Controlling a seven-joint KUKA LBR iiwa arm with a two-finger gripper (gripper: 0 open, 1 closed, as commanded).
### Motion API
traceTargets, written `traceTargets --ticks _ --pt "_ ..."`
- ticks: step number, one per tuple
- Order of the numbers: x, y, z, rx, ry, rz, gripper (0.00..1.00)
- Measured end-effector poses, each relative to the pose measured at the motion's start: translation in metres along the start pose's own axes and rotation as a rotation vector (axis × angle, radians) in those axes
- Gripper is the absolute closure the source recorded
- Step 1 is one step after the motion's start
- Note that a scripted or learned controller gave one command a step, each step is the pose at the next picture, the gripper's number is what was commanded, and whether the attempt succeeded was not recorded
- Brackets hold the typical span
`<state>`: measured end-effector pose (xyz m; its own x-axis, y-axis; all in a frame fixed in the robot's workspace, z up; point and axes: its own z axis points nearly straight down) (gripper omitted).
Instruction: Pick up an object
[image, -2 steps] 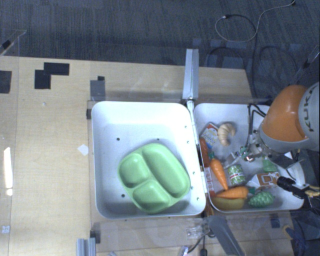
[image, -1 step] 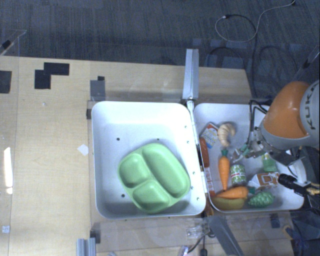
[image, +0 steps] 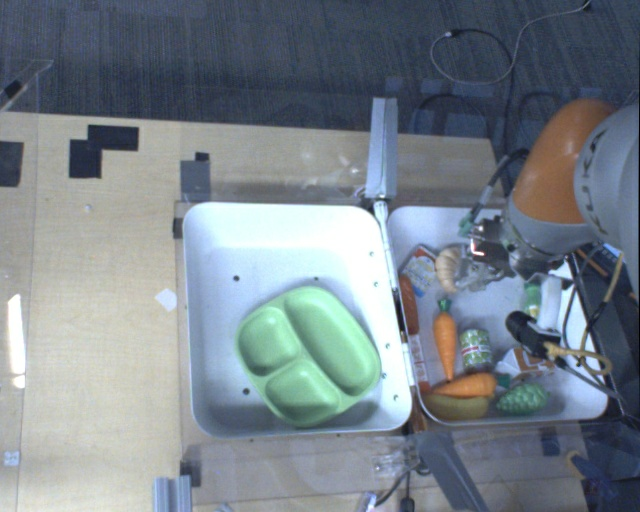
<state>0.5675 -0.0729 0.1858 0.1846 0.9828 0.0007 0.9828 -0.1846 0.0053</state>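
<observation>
Grey arm is hanging the tool (image: 487, 262) over the right bin (image: 590, 405), near the upright carrot (image: 445, 343), grip state impossible to tell.

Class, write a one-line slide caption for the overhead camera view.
Grey arm's tool hovers over the right bin of toy food; a green divided plate lies in the left bin.

Orange carrot (image: 445, 343) lies lengthwise (tip down) in right bin (image: 590, 400).

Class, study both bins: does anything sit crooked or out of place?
Yes. The green divided plate lies skewed in the left bin, turned against its walls. The two carrots lie crosswise among jumbled items.
</observation>
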Motion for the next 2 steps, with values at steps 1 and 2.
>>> traceTargets --ticks 1,2 --pt "0.001 0.002 -0.011 -0.004 0.000 -0.009 1.00" --pt "0.003 0.003 -0.022 -0.008 0.000 -0.018 1.00"
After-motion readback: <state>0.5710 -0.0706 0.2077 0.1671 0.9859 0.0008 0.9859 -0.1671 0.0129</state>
